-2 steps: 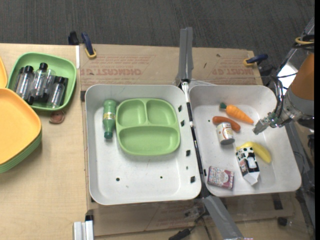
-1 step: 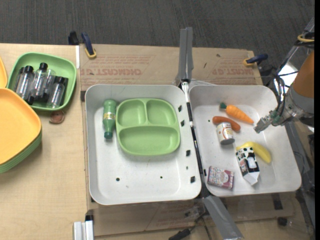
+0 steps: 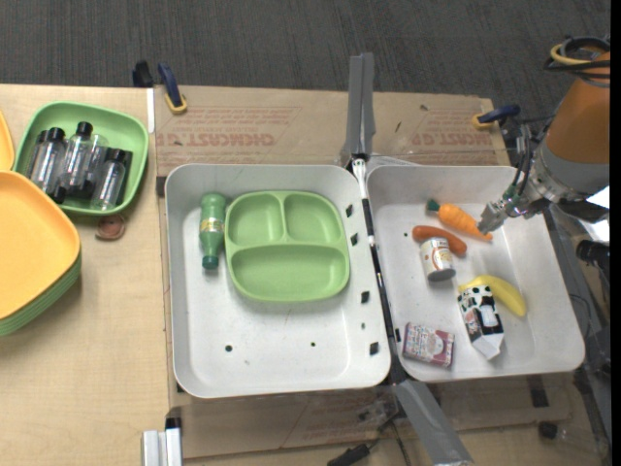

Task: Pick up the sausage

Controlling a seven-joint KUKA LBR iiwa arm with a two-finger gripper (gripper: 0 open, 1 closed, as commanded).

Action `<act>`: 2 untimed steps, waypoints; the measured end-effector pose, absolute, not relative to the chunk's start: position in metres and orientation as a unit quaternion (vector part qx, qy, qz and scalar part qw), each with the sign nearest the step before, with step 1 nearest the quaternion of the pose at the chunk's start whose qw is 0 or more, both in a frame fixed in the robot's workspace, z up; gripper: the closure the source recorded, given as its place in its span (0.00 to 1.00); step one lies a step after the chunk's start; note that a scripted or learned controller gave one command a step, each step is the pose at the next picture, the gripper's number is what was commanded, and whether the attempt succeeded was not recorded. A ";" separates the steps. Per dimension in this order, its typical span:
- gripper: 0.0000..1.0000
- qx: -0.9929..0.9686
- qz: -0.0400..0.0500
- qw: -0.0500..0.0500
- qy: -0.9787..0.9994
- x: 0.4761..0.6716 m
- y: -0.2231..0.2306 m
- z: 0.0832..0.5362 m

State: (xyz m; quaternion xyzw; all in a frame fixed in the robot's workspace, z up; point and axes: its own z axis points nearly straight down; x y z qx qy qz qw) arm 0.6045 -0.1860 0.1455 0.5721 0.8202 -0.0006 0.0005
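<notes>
Gripper (image 3: 495,216) low over the right bin (image 3: 553,357), finger state impossible to tell, tip just beside the carrot (image 3: 456,218), sausage (image 3: 439,238) lying free below the carrot (touching a small can (image 3: 439,259)), banana (image 3: 506,293) and milk carton (image 3: 481,318) nearby.

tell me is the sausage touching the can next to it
Cannot tell. In the camera view the sausage lies right at the top of the can, their outlines meeting with no gap or contact plainly shown.

The grey metal gripper (image 3: 497,216) is hanging over the right white bin (image 3: 553,289), just beside the orange toy carrot (image 3: 458,218). The thin red-orange sausage (image 3: 437,236) is lying under the carrot, touching a small round can (image 3: 439,259).
</notes>
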 end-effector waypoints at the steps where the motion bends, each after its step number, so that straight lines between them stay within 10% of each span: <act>1: 1.00 0.492 0.000 0.000 0.871 0.595 -0.212 0.092; 2: 1.00 0.409 0.000 0.000 0.912 0.578 -0.205 0.092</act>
